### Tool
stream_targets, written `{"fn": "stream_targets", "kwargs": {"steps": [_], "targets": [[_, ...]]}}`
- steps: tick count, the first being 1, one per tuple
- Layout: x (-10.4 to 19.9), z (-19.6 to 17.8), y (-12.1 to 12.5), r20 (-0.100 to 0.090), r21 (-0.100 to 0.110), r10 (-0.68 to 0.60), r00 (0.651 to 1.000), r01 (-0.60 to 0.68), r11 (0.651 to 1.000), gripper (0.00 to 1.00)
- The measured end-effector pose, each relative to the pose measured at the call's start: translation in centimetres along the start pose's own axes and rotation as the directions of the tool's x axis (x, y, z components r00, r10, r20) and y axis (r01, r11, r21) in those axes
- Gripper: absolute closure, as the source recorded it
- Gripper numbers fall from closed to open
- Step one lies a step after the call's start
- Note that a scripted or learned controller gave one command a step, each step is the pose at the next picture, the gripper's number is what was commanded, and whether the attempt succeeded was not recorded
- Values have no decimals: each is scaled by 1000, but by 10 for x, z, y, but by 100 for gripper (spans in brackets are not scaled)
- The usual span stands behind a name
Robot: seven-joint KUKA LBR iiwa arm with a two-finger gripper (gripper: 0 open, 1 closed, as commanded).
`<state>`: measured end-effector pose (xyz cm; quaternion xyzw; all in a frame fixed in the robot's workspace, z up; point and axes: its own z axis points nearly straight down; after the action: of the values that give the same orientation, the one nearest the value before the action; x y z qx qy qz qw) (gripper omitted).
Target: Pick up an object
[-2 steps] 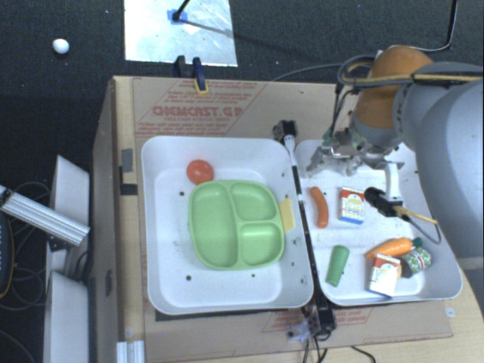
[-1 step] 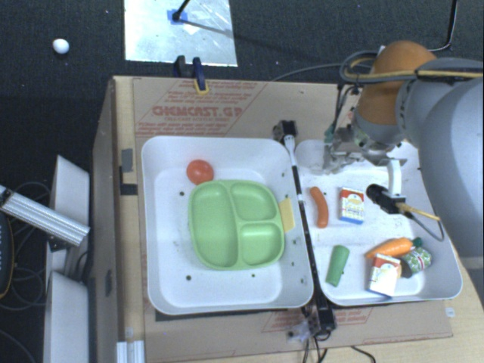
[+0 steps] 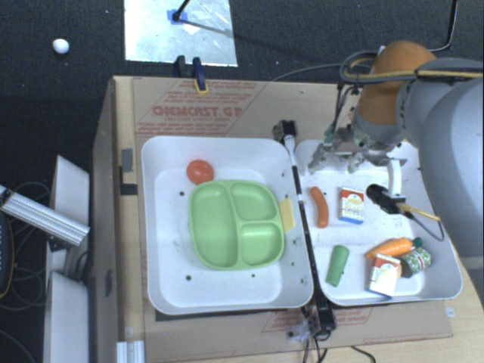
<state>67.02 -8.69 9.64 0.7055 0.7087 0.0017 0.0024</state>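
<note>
We are hanging our gripper [image 3: 352, 151], whose grip we cannot tell, just behind the small red-and-white carton [image 3: 351, 205].

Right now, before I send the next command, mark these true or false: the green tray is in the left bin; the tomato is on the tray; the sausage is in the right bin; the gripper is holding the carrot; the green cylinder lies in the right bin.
1. The green tray sits in the left bin. True.
2. The tomato is on the tray. False: it lies on the bin floor beside the tray's far corner.
3. The sausage is in the right bin. True.
4. The gripper holds the carrot. False: the carrot lies apart from it, on the bin floor.
5. The green cylinder lies in the right bin. True.
</note>
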Motion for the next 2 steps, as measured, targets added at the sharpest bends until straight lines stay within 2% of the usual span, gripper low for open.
{"fn": "stream_targets", "kwargs": {"steps": [1, 2], "targets": [[-8, 11, -1, 0, 4, 4, 1000, -4, 1000, 0], [-8, 0, 0, 0, 1, 2, 1000, -2, 1000, 100]]}}
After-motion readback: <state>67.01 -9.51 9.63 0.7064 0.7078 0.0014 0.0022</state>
